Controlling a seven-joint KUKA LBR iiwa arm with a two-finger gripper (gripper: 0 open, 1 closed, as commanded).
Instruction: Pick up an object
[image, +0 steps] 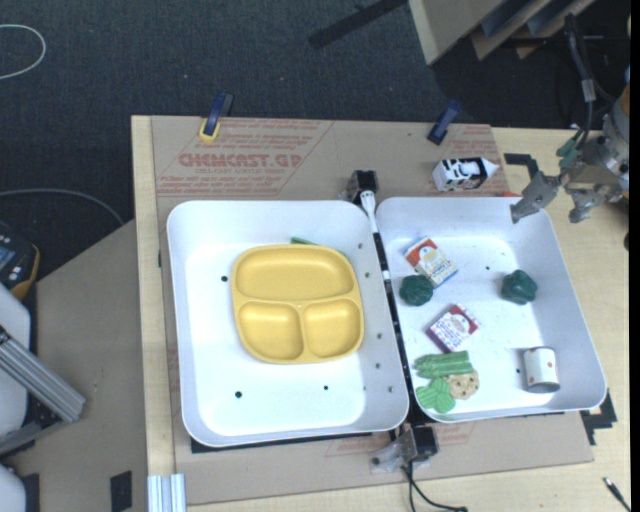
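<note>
Here, line by line:
Things to pick: all lie in the right bin, none held.
Far row: a small red and white carton, tilted, with a dark green lump just below it.
Right side: a second green lump near the right wall, and a small silver can on its side near the front right corner.
Middle: a dark red packet.
Front: a green plate against the front wall, with a green pickle and a cookie on it.
Tool: above the far right corner of the right bin, its two fingers spread apart, nothing between them.
Left bin: holds a yellow divided tray.
Counter: a black and white carton lies behind the right bin.
</note>
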